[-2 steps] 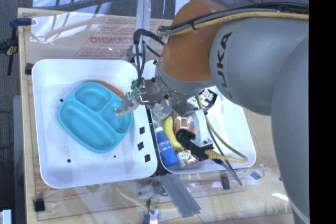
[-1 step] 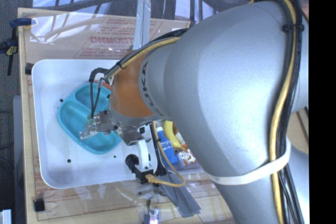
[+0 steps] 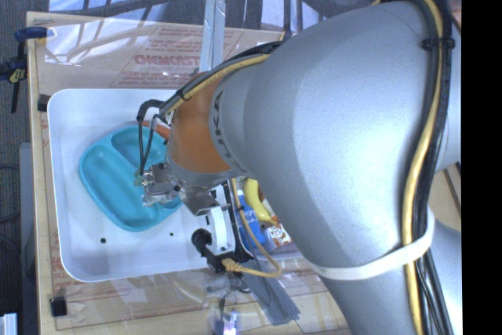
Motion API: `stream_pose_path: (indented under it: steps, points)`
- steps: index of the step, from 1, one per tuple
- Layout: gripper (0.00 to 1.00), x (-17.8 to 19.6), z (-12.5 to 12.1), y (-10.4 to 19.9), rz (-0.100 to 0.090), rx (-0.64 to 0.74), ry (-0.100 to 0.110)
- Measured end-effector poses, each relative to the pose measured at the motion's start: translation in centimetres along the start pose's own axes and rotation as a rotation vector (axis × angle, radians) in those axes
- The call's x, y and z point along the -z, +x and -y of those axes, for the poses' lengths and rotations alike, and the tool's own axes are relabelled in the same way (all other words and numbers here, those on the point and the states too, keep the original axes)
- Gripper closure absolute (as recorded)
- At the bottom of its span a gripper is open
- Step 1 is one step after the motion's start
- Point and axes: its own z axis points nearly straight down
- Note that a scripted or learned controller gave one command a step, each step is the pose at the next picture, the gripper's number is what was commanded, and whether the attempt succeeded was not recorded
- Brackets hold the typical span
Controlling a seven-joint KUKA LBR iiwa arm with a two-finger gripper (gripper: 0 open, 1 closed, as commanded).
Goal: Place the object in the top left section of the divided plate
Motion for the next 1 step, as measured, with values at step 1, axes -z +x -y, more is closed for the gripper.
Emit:
stream_pose_path:
  steps: [1]
  points:
    - [1.0, 5.03, 2.43, 8.71, -0.006, -0.029, -0.002]
